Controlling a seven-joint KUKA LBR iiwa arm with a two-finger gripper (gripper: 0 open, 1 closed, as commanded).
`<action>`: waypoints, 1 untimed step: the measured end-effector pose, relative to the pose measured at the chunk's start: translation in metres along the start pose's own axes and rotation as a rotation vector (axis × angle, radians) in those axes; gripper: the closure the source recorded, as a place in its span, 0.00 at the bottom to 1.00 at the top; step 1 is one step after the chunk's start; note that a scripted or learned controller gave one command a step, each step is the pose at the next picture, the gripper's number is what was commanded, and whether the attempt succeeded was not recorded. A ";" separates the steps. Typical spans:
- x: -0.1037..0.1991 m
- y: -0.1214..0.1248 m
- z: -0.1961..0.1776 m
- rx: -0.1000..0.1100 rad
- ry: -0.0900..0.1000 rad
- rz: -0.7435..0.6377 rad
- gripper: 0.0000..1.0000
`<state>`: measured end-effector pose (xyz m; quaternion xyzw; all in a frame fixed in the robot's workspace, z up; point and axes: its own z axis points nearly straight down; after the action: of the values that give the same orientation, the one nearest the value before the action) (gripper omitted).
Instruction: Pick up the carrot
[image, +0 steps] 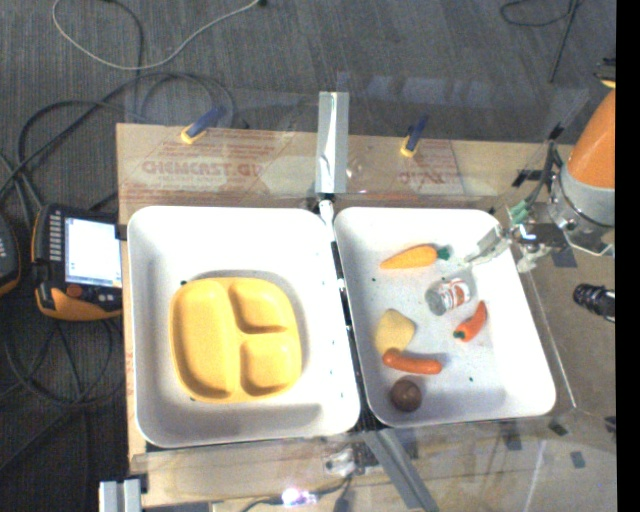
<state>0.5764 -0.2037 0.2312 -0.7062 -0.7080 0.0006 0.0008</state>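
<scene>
We are reaching in from the right, our arm's orange band (598, 150) showing at the far right above the grey wrist, which is hanging over the right bin's (520, 395) far right corner. Our gripper (497, 243) is angling down and to the left, its tip hovering just inside that corner. We cannot tell how it is set.

The carrot (410, 257) is lying near the far edge of the right bin, its green end pointing right, toward our gripper but apart from it. A small can (449, 296) is sitting just nearer the bin's middle. A red pepper (471, 321) is leaning beside it. In the left bin (150, 240), a yellow divided tray (238, 337) is resting in the middle.
</scene>
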 end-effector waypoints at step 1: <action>0.033 0.052 0.048 0.001 -0.002 -0.031 0.00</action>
<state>0.6282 -0.1702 0.1835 -0.6952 -0.7188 0.0018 0.0006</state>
